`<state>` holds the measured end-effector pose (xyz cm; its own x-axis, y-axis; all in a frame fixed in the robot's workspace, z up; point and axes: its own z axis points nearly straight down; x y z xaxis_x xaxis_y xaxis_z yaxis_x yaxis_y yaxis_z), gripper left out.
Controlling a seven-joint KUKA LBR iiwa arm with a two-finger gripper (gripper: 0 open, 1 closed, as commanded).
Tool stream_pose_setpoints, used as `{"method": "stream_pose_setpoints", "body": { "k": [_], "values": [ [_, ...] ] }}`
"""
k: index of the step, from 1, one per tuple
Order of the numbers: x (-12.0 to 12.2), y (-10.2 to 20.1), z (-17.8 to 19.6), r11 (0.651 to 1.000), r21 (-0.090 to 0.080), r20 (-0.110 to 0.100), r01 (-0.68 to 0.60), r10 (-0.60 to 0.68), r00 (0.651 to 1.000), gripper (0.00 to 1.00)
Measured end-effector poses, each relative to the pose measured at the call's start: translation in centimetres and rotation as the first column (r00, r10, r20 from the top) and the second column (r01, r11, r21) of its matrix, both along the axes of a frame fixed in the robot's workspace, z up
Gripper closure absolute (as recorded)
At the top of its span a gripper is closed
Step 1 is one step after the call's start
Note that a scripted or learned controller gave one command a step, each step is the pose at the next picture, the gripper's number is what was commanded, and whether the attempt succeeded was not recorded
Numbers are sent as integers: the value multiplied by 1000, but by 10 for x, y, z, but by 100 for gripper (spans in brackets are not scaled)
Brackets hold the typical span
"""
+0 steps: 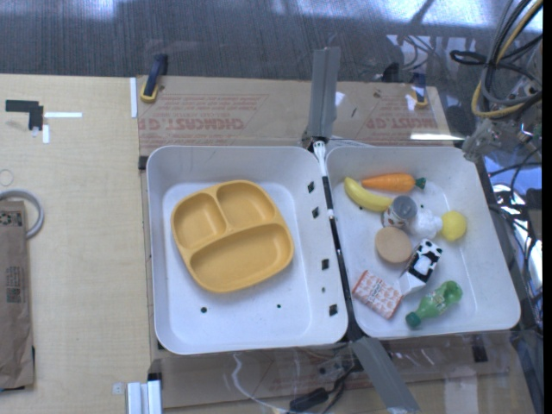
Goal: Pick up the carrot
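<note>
The carrot [389,181] is orange with a small green stem end pointing right. It lies flat on its side near the far edge of the right white bin [483,231]. A yellow banana [366,196] lies just in front of it and to its left, close to or touching it. Nothing covers the carrot from above.
In the right bin there are also a grey can [402,210], a lemon [454,225], a tan disc [395,246], a black-and-white carton [423,260], a pink packet [377,293] and a green bottle [435,304]. The left bin [164,231] holds a yellow divided plate [231,234]. Cables [504,67] hang at the upper right.
</note>
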<state>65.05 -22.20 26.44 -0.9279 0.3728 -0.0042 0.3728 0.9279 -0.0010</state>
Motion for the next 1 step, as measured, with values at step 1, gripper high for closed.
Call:
{"method": "stream_pose_setpoints", "body": {
  "k": [1],
  "values": [
    [-33,0,35,964,0,1,-267,267,964,100]
  ]
}}
